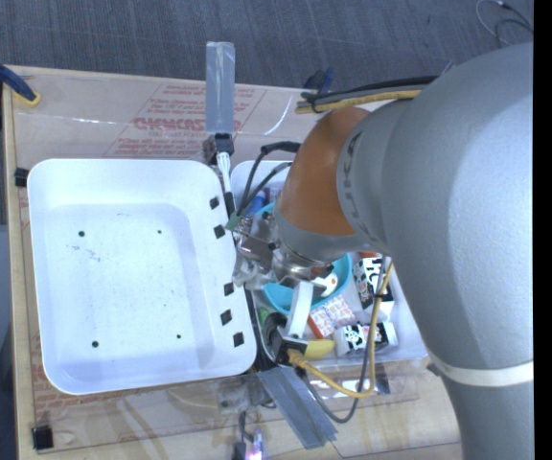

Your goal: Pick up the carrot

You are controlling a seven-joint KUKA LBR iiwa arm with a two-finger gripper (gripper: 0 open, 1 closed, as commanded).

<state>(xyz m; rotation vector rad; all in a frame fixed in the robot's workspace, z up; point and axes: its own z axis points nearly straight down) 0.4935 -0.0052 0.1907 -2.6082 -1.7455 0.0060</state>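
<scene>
My gripper hangs low over the left side of the right bin, close to the wall it shares with the left bin. The grey arm with its orange band covers most of that bin and hides what lies beneath. Just below the gripper a light blue cup-like thing lies among other items.
The left bin is a wide white tray. In the right bin I see a red-and-white packet, a black-and-white spotted item and a yellow piece. A grey bar stands upright behind the bins.
</scene>
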